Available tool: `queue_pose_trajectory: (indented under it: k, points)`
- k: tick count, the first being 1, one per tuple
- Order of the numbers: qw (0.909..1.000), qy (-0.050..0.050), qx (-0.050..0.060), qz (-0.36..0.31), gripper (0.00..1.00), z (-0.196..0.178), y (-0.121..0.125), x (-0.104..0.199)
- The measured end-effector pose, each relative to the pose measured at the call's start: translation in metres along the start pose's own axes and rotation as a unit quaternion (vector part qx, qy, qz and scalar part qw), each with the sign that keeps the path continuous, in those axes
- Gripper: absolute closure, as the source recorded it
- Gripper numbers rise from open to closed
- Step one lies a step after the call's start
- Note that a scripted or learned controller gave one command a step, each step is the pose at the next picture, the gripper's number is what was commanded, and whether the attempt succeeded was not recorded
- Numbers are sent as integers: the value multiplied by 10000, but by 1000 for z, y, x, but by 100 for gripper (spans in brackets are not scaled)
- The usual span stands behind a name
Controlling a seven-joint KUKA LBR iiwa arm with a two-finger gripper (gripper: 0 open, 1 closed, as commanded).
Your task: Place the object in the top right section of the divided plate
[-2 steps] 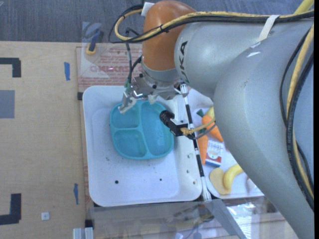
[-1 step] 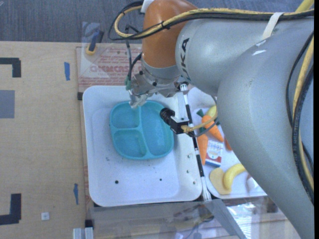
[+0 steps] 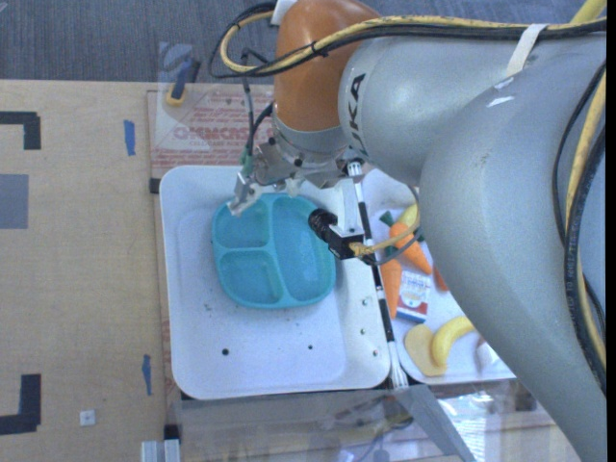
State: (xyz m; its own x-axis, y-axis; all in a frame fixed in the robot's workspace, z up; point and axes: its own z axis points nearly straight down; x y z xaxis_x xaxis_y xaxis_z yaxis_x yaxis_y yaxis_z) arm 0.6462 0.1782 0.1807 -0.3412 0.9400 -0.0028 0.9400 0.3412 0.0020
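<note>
In the left bin [image 3: 192, 354], a turquoise divided plate [image 3: 274, 258] lies flat on the white floor, with 3 sections showing: 1 large on the right, 2 smaller on the left. The tool [image 3: 245, 189] hangs over the plate's far left rim, below the orange wrist band. Whether it has hold of anything cannot be told; the arm hides much of it and nothing is clearly seen in it. The object to be placed cannot be picked out with certainty. The right bin [image 3: 371, 320] holds toy food: a carrot [image 3: 393, 275], a banana [image 3: 449, 339] and a small carton [image 3: 415, 295], all largely under the arm. These look like light, hollow plastic pieces, stiff and rather slick, so a grip across the narrow middle of a long piece would likely hold best. The plate itself looks light and may slide if nudged.
</note>
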Motion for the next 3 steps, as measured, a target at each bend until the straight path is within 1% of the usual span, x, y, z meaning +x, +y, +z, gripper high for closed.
queue_pose_trajectory:
  k: [1,2,3]
  points:
    - [9875,14,28,1573,0,37,-12,2]
    - [9849,28,-81,1729,0,82,-78,38]
    - [9838,-24,-105,1790,100,70,-78,28]
